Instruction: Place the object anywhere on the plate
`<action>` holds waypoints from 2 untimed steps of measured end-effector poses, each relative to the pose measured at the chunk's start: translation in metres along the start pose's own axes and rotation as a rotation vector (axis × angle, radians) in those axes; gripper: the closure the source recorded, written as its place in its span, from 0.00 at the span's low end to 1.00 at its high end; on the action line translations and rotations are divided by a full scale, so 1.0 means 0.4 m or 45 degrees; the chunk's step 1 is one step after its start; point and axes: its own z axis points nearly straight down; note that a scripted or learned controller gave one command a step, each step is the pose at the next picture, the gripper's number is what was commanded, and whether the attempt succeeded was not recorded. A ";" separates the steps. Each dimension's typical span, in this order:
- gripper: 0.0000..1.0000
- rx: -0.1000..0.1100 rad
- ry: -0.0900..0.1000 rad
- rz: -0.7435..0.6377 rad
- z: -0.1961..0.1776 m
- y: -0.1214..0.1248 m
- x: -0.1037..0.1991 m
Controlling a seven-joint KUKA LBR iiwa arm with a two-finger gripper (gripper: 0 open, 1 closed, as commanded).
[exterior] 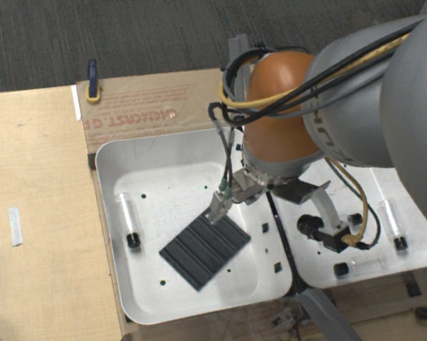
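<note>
A dark ribbed rectangular plate (205, 250) lies tilted on the floor of the left bin (137, 301). My gripper (220, 207) hangs from the orange-banded wrist just above the plate's upper right corner. Its tip is small and partly masked by cables, and I cannot make out anything in it. A clear tube with a black cap (129, 223) lies near the left bin's left wall, well apart from both the gripper and the plate.
The arm's bulk covers much of the right bin (412, 257). A second clear capped tube (393, 225) lies by that bin's right side, and a small black piece (340, 269) near its front rim. Brown cardboard (143, 109) lies behind the bins.
</note>
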 end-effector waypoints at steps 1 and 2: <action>0.00 -0.002 -0.002 0.201 -0.151 0.129 0.118; 0.00 -0.003 -0.003 0.078 0.020 0.406 0.134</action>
